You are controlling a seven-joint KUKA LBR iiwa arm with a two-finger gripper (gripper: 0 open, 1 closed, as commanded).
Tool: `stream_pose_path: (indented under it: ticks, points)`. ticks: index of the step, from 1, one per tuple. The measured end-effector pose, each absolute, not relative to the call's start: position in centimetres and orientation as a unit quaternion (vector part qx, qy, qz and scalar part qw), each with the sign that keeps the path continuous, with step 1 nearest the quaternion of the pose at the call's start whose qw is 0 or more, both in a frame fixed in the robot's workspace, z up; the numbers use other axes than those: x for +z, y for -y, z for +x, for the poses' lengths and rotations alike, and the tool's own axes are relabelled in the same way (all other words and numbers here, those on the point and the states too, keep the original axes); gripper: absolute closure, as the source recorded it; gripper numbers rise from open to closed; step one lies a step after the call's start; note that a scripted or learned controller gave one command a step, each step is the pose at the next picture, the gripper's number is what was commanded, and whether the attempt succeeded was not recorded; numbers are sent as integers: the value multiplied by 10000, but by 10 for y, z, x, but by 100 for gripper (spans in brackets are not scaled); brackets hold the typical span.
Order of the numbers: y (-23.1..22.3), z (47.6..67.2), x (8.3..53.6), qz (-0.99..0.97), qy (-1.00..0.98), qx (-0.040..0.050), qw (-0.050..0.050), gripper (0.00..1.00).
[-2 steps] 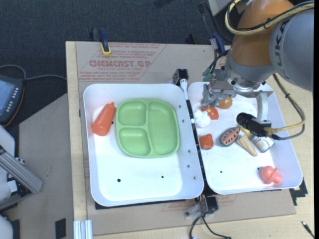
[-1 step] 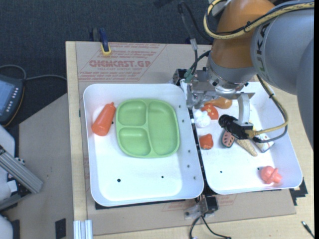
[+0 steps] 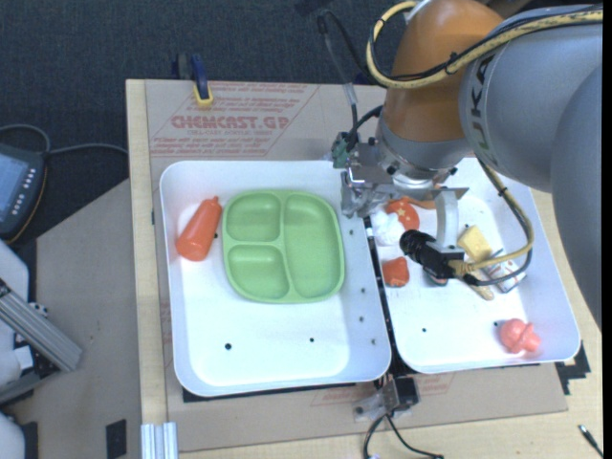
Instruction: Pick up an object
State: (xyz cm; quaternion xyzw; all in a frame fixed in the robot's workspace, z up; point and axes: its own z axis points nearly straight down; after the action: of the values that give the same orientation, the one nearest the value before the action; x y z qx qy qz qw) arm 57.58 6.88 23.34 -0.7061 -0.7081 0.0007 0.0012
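My gripper (image 3: 390,208) hangs low over the back left part of the right bin (image 3: 550,285), under the arm's orange band. Just beneath it lie a red-orange piece (image 3: 405,208) and a small white thing (image 3: 385,227), both partly hidden by the wrist. I cannot tell whether the gripper touches either one. A small orange block (image 3: 395,273) rests a little nearer the front, by the bin's left wall. A yellow piece (image 3: 475,242) lies to the right of the gripper. A pink toy (image 3: 517,337) sits in the front right corner.
The left bin (image 3: 268,357) holds a green divided plate (image 3: 284,245) and an orange bottle-shaped toy (image 3: 198,229) at its left. The ridge between the two bins runs just left of the gripper. The big grey arm covers the right bin's back.
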Motion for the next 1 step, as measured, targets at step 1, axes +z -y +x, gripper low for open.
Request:
stream_pose_path:
  ticks: [1]
  points:
    - [-69,579,214,-7071,7071,15,12,100]
